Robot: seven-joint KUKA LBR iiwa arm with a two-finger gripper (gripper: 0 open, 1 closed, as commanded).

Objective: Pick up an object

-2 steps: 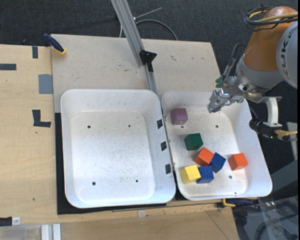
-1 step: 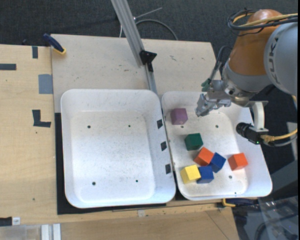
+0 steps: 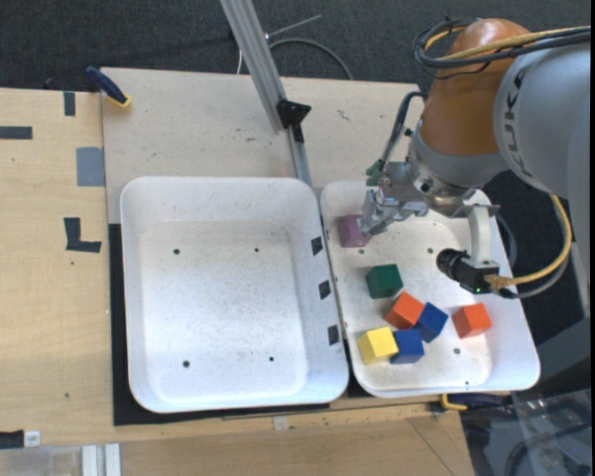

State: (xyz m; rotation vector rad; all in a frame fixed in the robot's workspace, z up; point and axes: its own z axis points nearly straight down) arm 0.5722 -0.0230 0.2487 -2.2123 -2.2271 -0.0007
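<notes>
Several small blocks lie in the right bin [image 3: 506, 365]. A purple block [image 3: 352, 231] sits near the bin's upper left corner, and my gripper [image 3: 370, 222] hangs right beside it, its tips touching or just over the block's right edge. Lower down are a green block [image 3: 384, 281], an orange block [image 3: 406, 309], two blue blocks [image 3: 431, 321] [image 3: 409, 346], a yellow block [image 3: 379, 344] and a red-orange block [image 3: 472, 319]. The arm's wrist covers the bin's upper right part.
The left bin [image 3: 218, 286] stands beside the right one, their rims touching. A slanted metal pole [image 3: 263, 62] crosses above the bins' shared edge. A black fitting [image 3: 461, 266] with a yellow cable lies over the right bin's right side.
</notes>
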